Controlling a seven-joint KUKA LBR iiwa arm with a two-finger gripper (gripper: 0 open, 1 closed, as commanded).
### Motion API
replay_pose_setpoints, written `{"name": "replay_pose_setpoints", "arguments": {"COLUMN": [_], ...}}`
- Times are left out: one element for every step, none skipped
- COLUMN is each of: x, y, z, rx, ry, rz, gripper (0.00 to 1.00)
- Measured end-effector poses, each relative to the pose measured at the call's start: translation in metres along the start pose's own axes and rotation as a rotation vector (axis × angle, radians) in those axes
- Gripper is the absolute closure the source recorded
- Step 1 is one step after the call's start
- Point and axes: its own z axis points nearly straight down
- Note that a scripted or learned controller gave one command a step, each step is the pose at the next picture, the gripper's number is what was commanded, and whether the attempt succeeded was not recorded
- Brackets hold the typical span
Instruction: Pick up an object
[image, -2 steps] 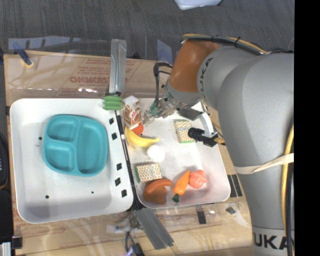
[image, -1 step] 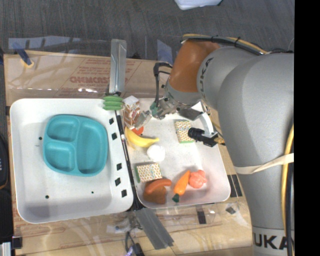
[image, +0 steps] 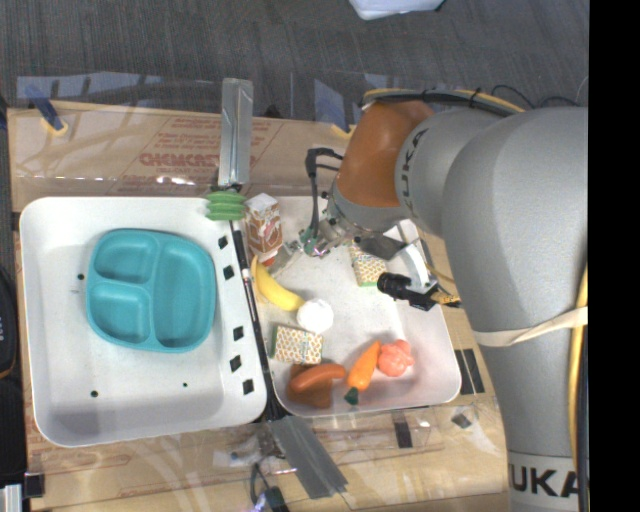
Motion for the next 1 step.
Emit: {"name": "replay_pose_setpoints", "arguments": {"x": [-0.0092], "y": [-0.0176], "z": [0.0042], "rx": [0.010], "ry": [0.010], "rz": [0.102], "gripper": [0.00]}}
